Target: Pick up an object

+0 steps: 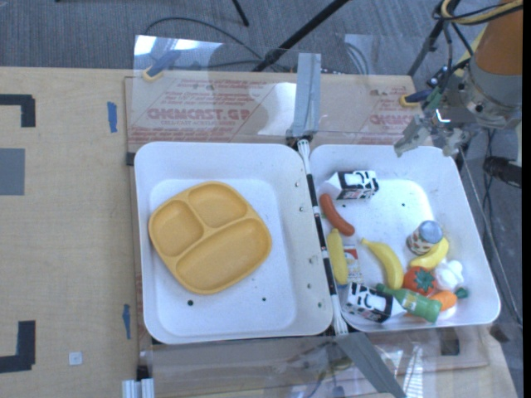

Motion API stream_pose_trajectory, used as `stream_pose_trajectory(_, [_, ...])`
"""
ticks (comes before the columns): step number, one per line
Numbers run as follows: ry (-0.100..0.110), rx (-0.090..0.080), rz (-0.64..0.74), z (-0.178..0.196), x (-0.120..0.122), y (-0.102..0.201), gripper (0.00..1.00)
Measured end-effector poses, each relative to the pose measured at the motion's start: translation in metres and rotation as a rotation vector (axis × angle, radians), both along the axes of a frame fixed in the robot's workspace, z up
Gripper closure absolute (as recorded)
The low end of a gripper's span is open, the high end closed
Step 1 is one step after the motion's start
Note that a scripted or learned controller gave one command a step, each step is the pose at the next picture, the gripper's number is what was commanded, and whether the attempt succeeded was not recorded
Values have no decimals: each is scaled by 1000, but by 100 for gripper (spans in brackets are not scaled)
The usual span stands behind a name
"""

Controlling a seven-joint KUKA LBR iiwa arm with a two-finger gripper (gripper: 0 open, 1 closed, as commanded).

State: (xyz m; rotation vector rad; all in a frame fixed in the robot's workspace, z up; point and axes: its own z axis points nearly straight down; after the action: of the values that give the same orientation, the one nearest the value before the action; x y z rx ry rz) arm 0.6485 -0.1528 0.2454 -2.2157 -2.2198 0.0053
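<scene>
The right bin holds several toy items. A black-and-white cow-print carton lies near its back, with a red sausage beside it. A yellow corn cob lies along the left wall and a banana in the middle. A second cow-print carton sits at the front. At the right are a small jar with a grey lid, an orange carrot, a green bottle and a white piece. My gripper hangs above the bin's back right corner, with nothing seen in it.
The left bin carries a yellow three-compartment plate. A grey post stands behind the divider between the bins. Clear plastic sheets lie behind the bins. Cables hang at the upper right near the arm.
</scene>
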Motion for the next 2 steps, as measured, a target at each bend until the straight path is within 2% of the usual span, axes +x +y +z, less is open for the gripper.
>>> stream_pose_trajectory(1, [-1, 0, 36, -107, -32, 4, 0])
stream_pose_trajectory(2, [-6, -1, 329, 1, 6, 36, 0])
